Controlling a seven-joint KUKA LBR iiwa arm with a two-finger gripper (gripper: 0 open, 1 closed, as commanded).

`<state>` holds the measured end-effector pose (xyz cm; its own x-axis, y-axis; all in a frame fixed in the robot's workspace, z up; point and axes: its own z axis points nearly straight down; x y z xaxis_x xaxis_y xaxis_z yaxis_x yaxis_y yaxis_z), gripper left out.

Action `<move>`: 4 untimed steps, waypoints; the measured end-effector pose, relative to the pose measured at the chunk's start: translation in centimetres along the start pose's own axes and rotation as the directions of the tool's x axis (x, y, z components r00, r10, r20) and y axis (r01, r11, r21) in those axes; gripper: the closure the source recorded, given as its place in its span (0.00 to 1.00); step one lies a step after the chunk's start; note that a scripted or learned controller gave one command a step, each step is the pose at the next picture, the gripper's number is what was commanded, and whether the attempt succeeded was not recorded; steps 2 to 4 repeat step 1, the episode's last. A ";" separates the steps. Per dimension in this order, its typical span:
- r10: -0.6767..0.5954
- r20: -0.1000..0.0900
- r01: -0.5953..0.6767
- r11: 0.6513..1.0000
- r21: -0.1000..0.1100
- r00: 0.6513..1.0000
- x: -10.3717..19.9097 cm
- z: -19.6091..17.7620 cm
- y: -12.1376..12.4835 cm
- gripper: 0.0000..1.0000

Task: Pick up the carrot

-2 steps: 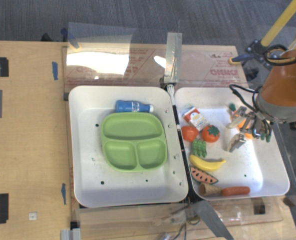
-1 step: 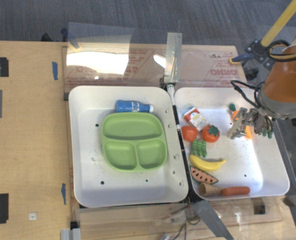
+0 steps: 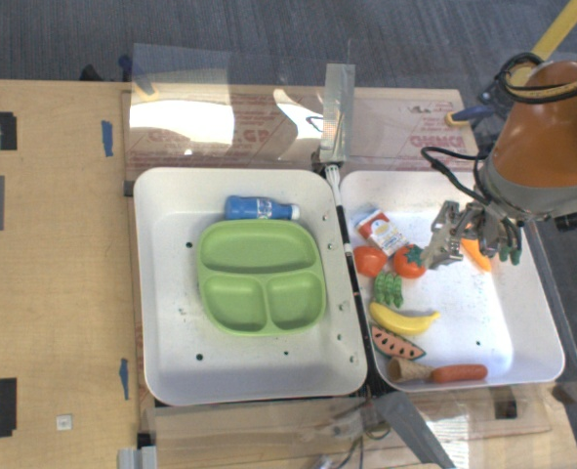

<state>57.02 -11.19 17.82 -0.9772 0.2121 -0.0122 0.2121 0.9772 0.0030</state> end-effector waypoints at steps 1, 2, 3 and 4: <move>0.002 0.002 -0.002 1.000 0.001 1.000 -0.1 -0.9 -0.1 1.00; 0.002 0.002 -0.002 1.000 0.001 1.000 -0.1 -0.9 -0.1 1.00; 0.002 0.002 -0.002 1.000 0.001 1.000 -0.1 -0.9 -0.1 1.00; 0.002 0.002 -0.002 1.000 0.001 1.000 -0.1 -0.9 -0.1 1.00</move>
